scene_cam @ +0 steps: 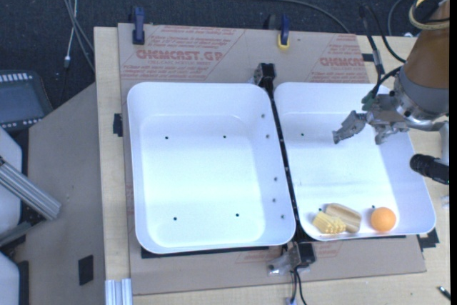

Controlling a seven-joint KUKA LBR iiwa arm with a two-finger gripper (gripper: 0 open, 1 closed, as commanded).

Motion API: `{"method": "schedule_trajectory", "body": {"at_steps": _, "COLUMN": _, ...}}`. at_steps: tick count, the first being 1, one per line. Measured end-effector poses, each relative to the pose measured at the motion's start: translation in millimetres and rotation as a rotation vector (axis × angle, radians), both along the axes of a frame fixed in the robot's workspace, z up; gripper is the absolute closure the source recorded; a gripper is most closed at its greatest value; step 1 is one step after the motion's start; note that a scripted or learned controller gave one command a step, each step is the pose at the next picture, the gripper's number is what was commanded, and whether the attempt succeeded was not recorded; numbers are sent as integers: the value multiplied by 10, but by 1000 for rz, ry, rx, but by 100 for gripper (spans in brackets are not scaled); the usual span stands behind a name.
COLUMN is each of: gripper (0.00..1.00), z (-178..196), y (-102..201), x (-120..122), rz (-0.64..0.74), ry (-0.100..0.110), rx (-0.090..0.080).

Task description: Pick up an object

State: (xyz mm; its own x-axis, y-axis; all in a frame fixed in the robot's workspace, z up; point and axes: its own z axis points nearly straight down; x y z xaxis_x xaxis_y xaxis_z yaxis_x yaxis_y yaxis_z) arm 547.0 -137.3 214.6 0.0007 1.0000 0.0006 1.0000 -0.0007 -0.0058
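Risk entry: end effector point(364, 126), fingers spread and holding nothing, hangs over the right bin point(314, 175) well apart from the corn piece point(329, 223), tan block point(343, 213) and orange ball point(383, 218) crowding its near wall, where a descent could clip the rim or send the ball rolling.

Ball point(383, 218), corn point(329, 223), bread roll point(343, 212) in right bin point(314, 118), near front.
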Motion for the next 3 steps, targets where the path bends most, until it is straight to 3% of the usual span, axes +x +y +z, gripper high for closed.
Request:
{"method": "schedule_trajectory", "body": {"at_steps": 1, "gripper": 0, "z": 30, "y": 2, "x": 14, "rz": 1, "ry": -6, "rx": -1}}
{"method": "schedule_trajectory", "body": {"at_steps": 3, "gripper": 0, "z": -961, "y": 127, "x": -148, "rz": 1, "ry": -2, "rx": 0}}
